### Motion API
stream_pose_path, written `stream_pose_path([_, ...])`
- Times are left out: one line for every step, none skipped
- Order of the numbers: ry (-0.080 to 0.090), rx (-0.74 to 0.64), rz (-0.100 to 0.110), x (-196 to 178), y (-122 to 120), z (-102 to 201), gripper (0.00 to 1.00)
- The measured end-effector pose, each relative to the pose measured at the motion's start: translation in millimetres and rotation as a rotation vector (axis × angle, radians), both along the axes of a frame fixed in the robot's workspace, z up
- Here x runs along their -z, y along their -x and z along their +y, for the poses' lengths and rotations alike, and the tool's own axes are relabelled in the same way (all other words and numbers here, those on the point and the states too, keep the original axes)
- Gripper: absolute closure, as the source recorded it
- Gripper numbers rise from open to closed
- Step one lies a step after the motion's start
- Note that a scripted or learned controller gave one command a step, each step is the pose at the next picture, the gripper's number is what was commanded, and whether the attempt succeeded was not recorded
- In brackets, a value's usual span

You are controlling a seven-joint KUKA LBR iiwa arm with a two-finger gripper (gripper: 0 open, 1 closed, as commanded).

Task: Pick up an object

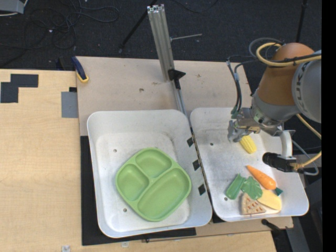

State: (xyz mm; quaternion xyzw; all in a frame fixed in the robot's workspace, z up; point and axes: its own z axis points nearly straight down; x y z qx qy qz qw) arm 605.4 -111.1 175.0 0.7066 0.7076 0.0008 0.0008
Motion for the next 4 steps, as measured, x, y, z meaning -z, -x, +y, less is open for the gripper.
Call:
stream_pose_path([0.001,0.000,-0.002,-63.8,0.6,-2.5,1.00])
stream_pose_path([0.001,0.000,0.000,-116.6,0.1,-3.6,1.00])
stream_pose_path([-0.002,-0.003,0.006,-115.2,11.5,47.1,1.00])
stream_pose_path([-0.001,-0.004,0.007,-110.1,23.3,102.1,1.00])
